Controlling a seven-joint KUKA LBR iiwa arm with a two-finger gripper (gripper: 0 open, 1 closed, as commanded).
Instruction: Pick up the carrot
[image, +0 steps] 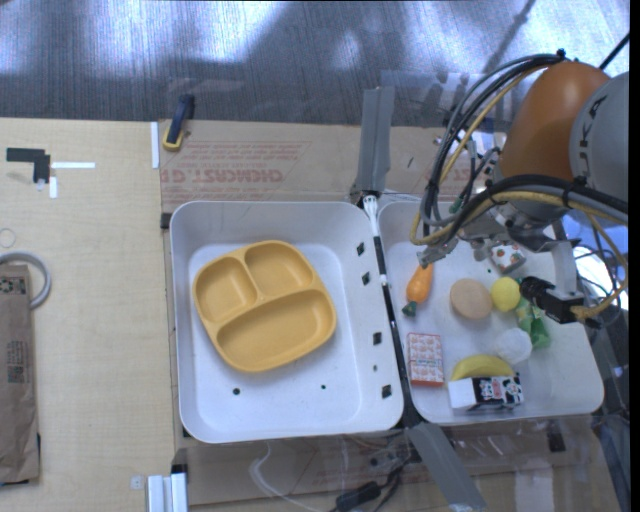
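The carrot (419, 285), small and orange with a green end, lies tilted in the right bin (580, 400) close to its left wall. My gripper (445, 245) hangs from the grey arm just above and to the right of the carrot's upper end, amid a bundle of cables. The carrot rests on the bin floor, and I cannot see anything held.
Also in the right bin are a tan round item (470, 299), a yellow lemon (506, 293), a green item (536, 328), a banana (483, 366), a black-and-white box (487, 392) and a red-and-white packet (425, 358). The left bin (200, 400) holds a yellow divided plate (265, 303).
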